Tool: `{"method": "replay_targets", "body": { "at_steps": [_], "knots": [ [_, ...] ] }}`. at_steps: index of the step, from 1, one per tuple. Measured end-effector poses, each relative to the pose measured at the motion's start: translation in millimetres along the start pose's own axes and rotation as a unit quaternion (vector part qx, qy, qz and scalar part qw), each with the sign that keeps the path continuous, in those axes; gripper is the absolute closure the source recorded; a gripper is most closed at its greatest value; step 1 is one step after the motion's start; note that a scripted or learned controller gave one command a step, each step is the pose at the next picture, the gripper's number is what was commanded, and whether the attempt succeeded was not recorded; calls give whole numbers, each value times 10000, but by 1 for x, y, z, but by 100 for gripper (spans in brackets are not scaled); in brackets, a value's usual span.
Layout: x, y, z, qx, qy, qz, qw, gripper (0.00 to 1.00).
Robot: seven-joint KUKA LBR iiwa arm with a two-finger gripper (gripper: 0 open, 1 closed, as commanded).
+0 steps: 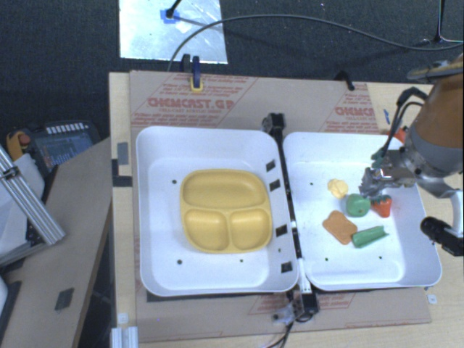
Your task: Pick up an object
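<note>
the arm is reaching in from three o'clock, and its gripper is hanging low over the right bin, just above the cluster of small toy foods. whether it is spread or pinching anything i cannot tell; the metal parts are blurring together against the bin floor, and nothing is visibly sitting in its grasp.

the candidates for picking are all lying in the right bin, close together. a green round piece is sitting just at the gripper's seven o'clock, touching or nearly touching a red-orange piece at the gripper's six o'clock. a pale yellow piece is lying at nine o'clock of the green one, a flat orange-brown piece at its seven o'clock, and a long green piece at its five o'clock.

the left bin is holding a yellow divided tray in its middle, probably as a place for things to be set down.

the gripper is likely hovering where it is because the green and red pieces are the nearest targets. the crowding looks risky: closing there could be nudging a neighbour instead of gripping one.
</note>
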State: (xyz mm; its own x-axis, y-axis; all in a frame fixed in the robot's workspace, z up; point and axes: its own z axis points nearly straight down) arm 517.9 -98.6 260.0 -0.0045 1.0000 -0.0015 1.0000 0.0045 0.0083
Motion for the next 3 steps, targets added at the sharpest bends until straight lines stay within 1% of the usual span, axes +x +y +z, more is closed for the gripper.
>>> {"method": "replay_targets", "body": {
  "at_steps": [1,2,3],
  "knots": [
    [62,1,10,31,20,-28,10000,100],
    [116,1,5,32,18,-30,10000,100],
    [176,6,20,41,20,-30,10000,100]
  ]
}}
